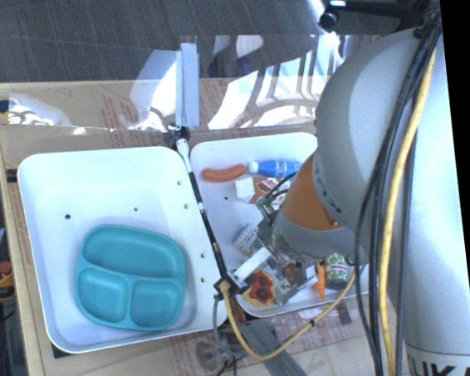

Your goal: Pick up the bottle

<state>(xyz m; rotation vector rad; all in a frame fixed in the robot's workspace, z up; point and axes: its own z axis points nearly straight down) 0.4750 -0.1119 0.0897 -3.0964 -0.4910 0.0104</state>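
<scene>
The bottle (pixel 273 168) is small, with a blue label and a white cap. It lies on its side at the back of the right bin (pixel 220 205), and the arm covers its right end. Low over the front of that bin is my gripper (pixel 284 271), among a clutter of small items and well in front of the bottle. The wrist above it, with its orange band (pixel 304 205), hides much of the bin. I see nothing held.
An orange sausage (pixel 225 173) lies just left of the bottle. Around the gripper are a pizza slice toy (pixel 260 287), a small packet (pixel 247 238), a carrot (pixel 320 279) and a green can (pixel 337 269). The left bin (pixel 92 181) holds a teal divided plate (pixel 130 276).
</scene>
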